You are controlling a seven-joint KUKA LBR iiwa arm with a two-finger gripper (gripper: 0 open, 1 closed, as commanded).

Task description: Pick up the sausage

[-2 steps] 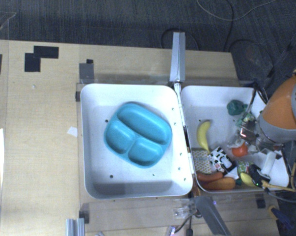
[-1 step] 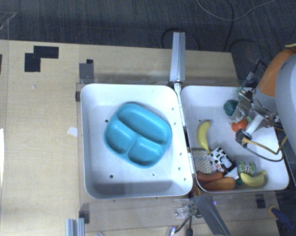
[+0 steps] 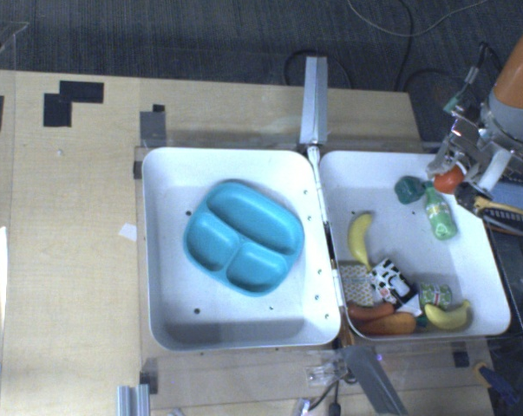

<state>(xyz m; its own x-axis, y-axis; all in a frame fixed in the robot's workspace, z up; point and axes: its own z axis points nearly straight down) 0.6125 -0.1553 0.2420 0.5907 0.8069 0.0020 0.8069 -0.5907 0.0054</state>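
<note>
Fingers of your gripper (image 3: 456, 170) sit at the upper right rim of the right bin (image 3: 391, 167), and they seem to pinch a small red-orange object (image 3: 449, 179), though blur leaves that uncertain. Just beside lie a teal piece (image 3: 408, 189) and a green bottle (image 3: 439, 216). Your sausage (image 3: 384, 323) rests well apart, wedged in the bin's near left corner under a black-and-white toy (image 3: 389, 282), so reaching it means crossing the whole bin.
</note>
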